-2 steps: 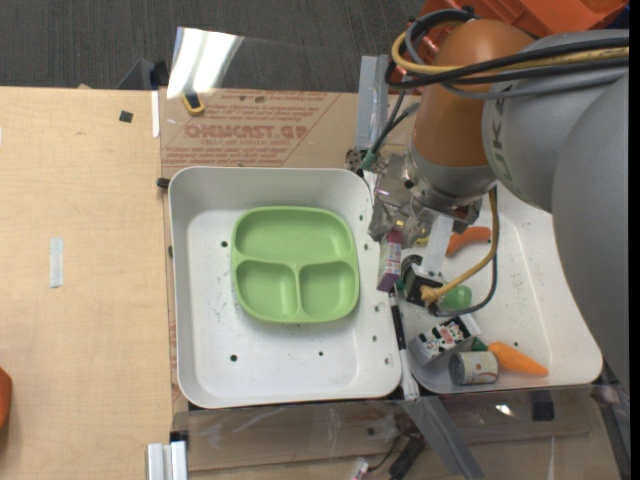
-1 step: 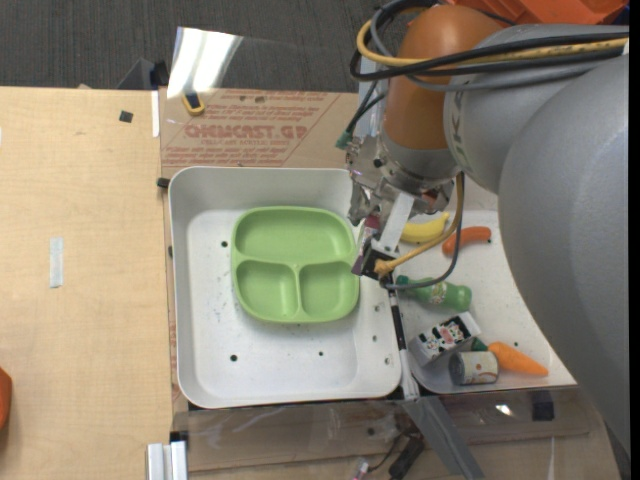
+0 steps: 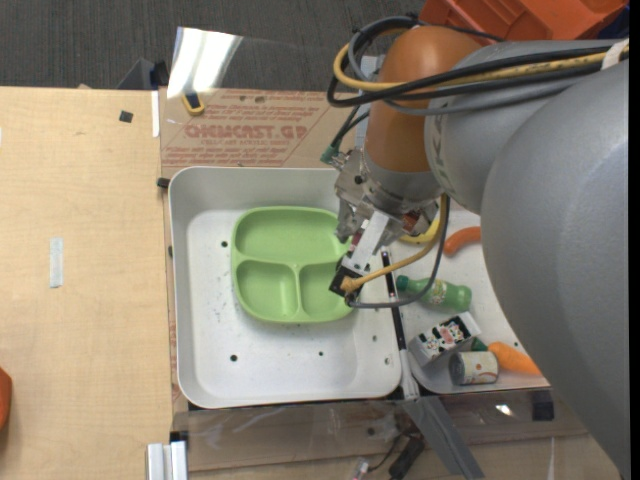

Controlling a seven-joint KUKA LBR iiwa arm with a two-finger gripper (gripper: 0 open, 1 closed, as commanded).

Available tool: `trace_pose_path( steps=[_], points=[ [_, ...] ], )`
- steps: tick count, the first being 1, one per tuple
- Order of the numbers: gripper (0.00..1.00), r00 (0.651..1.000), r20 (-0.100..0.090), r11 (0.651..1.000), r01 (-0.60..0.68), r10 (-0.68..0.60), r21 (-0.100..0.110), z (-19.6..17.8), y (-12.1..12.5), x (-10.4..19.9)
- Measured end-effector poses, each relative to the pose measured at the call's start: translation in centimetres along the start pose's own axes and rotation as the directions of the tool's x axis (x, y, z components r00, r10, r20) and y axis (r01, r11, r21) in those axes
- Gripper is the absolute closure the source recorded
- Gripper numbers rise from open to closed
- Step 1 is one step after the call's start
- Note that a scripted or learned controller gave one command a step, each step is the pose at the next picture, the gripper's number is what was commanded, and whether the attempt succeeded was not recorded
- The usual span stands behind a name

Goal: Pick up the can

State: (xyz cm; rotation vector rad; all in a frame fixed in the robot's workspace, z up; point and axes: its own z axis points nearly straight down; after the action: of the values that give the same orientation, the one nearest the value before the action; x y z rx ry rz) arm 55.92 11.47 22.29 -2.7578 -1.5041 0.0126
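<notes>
Grey arm [image 3: 560,218] above one green plate [image 3: 285,263]; one can [image 3: 472,368], one bottle [image 3: 440,292]; grasp unclear.

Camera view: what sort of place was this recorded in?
Probably a robotics lab bench for bin-picking trials: a grey robot arm with an orange band reaches over shallow white plastic bins holding household props, such as a green divided plastic plate, a green plastic bottle and a small grey can.

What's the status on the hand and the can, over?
Hand above right edge of green plate, left bin. Can on its side in right bin, untouched. Carrot and black-and-white box crowd it.
</notes>
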Motion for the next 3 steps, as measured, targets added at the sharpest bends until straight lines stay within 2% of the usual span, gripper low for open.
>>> trace_pose_path(
  steps=[1, 2, 3],
  points=[
    [1.00, 0.996, -0.001, 0.996, -0.090, 0.090, -0.002, 0.2, 1.5, 4.8],
    [1.00, 0.989, -0.001, 0.989, -0.148, 0.148, -0.001, -0.8, 0.3, 4.7],
    [1.00, 0.977, -0.002, 0.977, -0.212, 0.212, -0.002, 0.2, 1.2, 7.8]
  ],
)
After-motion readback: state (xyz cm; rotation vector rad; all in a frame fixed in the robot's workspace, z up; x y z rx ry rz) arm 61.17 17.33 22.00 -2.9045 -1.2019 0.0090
